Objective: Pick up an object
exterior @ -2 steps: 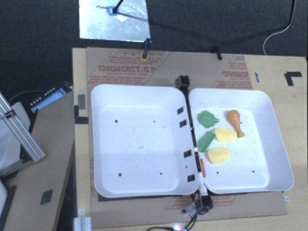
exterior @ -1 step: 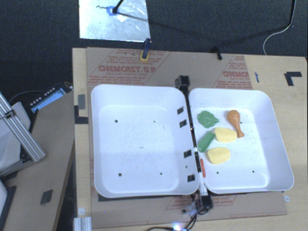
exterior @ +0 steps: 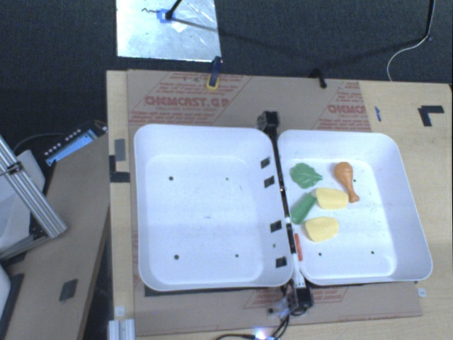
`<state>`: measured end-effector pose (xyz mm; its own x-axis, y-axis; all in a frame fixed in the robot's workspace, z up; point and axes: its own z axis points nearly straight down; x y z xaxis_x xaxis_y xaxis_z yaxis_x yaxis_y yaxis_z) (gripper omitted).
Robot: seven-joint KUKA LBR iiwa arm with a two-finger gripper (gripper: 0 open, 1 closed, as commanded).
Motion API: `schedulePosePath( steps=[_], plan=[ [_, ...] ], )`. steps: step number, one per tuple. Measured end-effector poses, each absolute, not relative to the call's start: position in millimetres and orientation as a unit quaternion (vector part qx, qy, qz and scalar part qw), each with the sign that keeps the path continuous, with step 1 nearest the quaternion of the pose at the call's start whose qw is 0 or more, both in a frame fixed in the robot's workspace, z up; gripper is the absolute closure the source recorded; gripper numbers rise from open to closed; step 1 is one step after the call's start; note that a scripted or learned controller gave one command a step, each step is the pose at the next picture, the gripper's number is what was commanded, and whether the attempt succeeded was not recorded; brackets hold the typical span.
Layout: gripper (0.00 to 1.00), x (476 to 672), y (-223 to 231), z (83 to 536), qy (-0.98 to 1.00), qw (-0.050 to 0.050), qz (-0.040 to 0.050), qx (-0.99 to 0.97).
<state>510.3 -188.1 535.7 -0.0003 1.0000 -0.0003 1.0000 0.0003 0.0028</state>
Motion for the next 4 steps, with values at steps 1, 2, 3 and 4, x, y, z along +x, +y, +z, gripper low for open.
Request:
schedulePosePath(
  steps=[1, 2, 3, 4],
  plan=[
    [1.00, 520.7, -192, 535, 0.707, 0.002, 0.0006, 0.707],
    [1.00, 485.3, -183, 536, 0.708, 0.001, 0.0010, 0.706],
    [1.00, 524.1, -189, 535, 0.709, 0.002, 0.0004, 0.706],
    [1.00, 485.4, -179, 536, 0.709, 0.002, 0.0010, 0.706]
  ],
)
